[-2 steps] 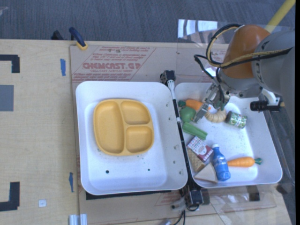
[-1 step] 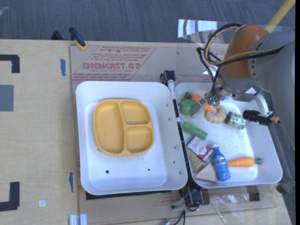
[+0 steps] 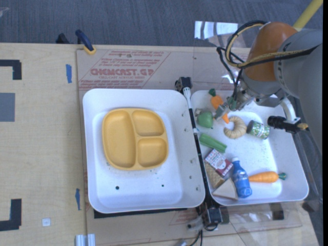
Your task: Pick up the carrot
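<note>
Carrot [image 3: 264, 177] lies near bottle [image 3: 241, 179]; hand [image 3: 229, 108] well apart.

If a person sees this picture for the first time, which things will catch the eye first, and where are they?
The yellow divided plate stands out first, lying alone in the left bin. Next comes the arm's orange band at the upper right, above the crowded right bin. There the carrot lies near the front edge, beside a blue bottle.

Yellow tray [image 3: 135, 138], croissant [image 3: 236, 127], blue bottle [image 3: 241, 179]
</note>
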Controlling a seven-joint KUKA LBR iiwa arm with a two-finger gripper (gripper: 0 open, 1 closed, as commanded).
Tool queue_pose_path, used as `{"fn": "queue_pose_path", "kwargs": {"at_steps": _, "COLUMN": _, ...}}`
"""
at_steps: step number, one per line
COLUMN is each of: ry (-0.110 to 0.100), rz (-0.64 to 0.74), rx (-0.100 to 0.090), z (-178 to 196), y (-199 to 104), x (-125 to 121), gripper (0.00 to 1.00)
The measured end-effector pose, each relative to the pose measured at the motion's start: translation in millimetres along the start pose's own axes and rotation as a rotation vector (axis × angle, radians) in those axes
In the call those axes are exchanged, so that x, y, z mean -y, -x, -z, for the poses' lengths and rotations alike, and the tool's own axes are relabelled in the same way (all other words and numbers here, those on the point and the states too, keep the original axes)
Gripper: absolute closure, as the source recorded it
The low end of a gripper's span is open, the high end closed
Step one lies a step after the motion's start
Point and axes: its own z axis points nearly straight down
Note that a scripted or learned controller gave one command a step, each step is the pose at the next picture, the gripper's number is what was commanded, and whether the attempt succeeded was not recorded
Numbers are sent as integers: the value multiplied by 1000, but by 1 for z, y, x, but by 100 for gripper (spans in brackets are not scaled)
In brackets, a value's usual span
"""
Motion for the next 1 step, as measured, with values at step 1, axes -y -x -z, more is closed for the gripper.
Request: {"fn": "queue_pose_path", "kwargs": {"at_steps": 1, "ry": -1, "rz": -329, "rx": -14, "z": 85, "y": -67, "x": -19, "gripper": 100}}
